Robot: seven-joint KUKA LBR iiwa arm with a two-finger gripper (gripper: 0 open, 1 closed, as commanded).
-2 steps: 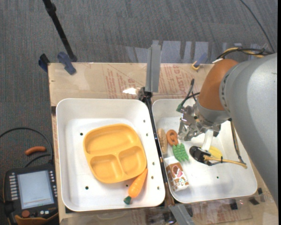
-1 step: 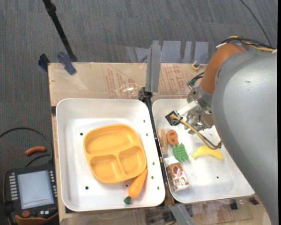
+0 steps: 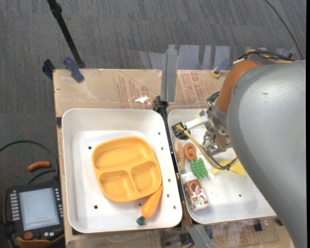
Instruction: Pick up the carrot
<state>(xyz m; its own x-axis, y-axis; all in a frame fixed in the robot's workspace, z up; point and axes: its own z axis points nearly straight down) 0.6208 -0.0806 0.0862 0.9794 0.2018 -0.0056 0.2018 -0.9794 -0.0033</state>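
Note:
The carrot (image 3: 152,204) is orange with a dark green stub. It lies in the left bin (image 3: 77,138), tilted, near the front right corner and touching the front edge of the yellow divided plate (image 3: 126,168). My gripper (image 3: 214,140) hangs over the back of the right bin (image 3: 232,203), well to the right of the carrot and farther back. The grey arm with its orange band (image 3: 232,84) covers much of that bin's right side. Nothing shows in the gripper.
In the right bin lie a small brown ring-shaped item (image 3: 189,150), a green toy piece (image 3: 199,167), a brown packet (image 3: 195,195) and a yellow piece (image 3: 233,166). A grey divider post (image 3: 169,81) stands behind the bins. A teach pendant (image 3: 35,208) sits at the left.

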